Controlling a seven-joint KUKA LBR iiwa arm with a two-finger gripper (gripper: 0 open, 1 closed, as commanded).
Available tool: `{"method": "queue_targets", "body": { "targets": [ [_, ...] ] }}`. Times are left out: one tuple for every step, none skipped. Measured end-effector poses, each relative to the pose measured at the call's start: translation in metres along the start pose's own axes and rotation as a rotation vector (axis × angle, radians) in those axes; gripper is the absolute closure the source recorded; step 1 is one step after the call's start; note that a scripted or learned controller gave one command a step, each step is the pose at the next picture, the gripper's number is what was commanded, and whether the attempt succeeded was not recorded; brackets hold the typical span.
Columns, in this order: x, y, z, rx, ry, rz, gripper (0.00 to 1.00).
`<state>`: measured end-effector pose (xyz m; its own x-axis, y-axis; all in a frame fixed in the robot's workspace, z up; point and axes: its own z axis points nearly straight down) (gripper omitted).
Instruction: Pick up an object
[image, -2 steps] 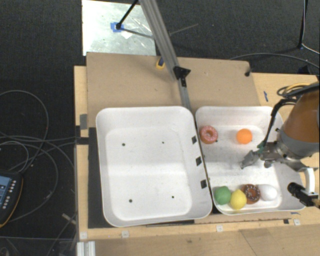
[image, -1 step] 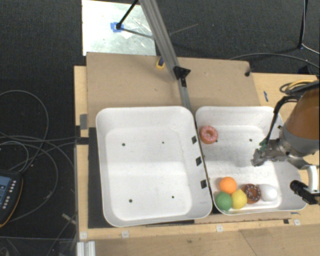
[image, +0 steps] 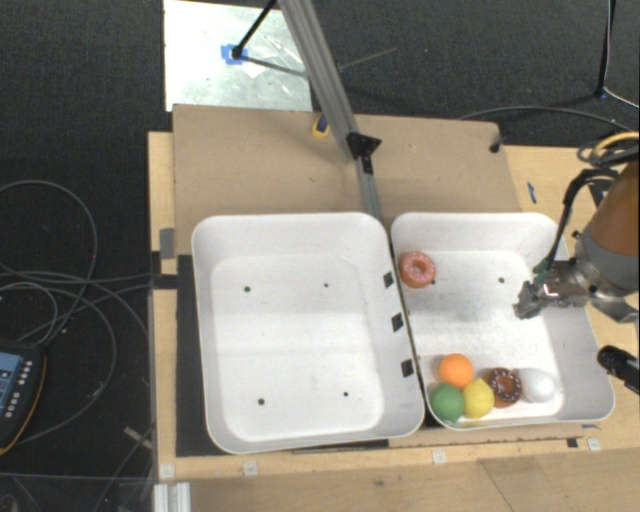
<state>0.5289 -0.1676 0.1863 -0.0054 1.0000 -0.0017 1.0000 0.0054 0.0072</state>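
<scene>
Gripper sits over the right side of the right bin, dark and small in the frame; whether its fingers are spread or closed, cannot tell, too blurred. Nothing visibly between them. The arm comes in from the right, cut off by the frame edge, so most of its body is out of view; yellow and black cables loop above it.

Below-left of the gripper, bunched in the bin's near corner: orange ball, green ball just under it, yellow fruit touching the green one, brown chocolate donut next, then a white egg-like object that is hard to separate from the white bin floor. All five are packed tight, touching or nearly so, and pressed against the near wall, so there is little room around them.

Pink frosted donut lies alone near the bin's left wall, well apart from the cluster and from the gripper, with open floor around it.

Left bin sits beside the right one, rims touching, joined by small black clips. A grey pole slants in from the top toward the seam between the bins. Cables and a handheld pendant, partly cut off, lie on the dark floor at left.
</scene>
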Motion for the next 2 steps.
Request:
{"method": "queue_targets", "body": {
  "targets": [
    [-0.001,0.002,-0.043,0.000,0.000,0.000,1.00],
    [0.059,0.009,-0.039,0.006,0.004,-0.006,1.00]
  ]
}}
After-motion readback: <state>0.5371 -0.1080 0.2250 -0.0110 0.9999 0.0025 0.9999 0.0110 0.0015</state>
